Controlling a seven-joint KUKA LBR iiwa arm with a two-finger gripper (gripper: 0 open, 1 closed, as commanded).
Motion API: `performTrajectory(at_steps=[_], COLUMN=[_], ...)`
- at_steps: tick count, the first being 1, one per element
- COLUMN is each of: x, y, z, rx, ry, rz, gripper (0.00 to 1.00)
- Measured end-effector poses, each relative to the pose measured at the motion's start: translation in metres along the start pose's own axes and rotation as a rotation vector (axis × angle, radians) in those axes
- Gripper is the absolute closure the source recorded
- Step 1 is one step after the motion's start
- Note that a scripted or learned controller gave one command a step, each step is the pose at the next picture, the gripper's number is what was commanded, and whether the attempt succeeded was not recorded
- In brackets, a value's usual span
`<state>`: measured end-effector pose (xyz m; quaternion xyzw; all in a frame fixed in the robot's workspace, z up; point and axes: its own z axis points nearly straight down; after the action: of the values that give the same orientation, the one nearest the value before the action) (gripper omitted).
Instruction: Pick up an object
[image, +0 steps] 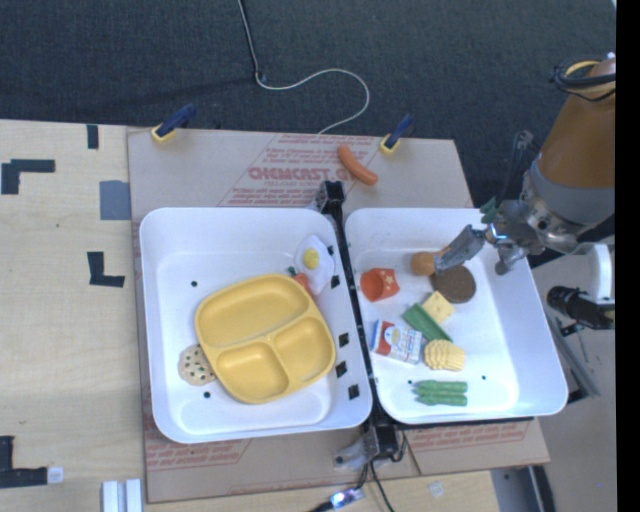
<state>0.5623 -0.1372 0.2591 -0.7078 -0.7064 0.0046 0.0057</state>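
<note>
My gripper (476, 260) hangs over the back right part of the right bin (530, 370), its two fingers apart and nothing between them. One grey finger (458, 250) slants down towards a brown disc (457, 287) and an orange-brown ball (423, 263). Further objects in this bin are a red piece (378, 284), a yellow block (436, 306), a green strip (424, 323), a small white carton (398, 342), a corn cob (444, 354) and green beans (440, 392).
The left bin (165, 255) holds a yellow divided plate (264, 335), a cookie (195, 365) and a fried egg (312, 260). A hot dog (357, 165) lies on the cardboard behind the bins, between blue-and-yellow clamps (172, 122). A white cable (320, 82) loops at the back.
</note>
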Motion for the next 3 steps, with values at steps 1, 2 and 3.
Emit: performTrajectory(at_steps=[1,2,3], x=[0.000,-0.008,-0.009], y=[0.002,-0.003,-0.012], z=[-0.007,0.049,0.107], rx=[-0.013,-0.009,-0.009], ry=[-0.002,-0.002,-0.001], rz=[-0.003,-0.002,-0.003], gripper=[0.00,0.00,0.00])
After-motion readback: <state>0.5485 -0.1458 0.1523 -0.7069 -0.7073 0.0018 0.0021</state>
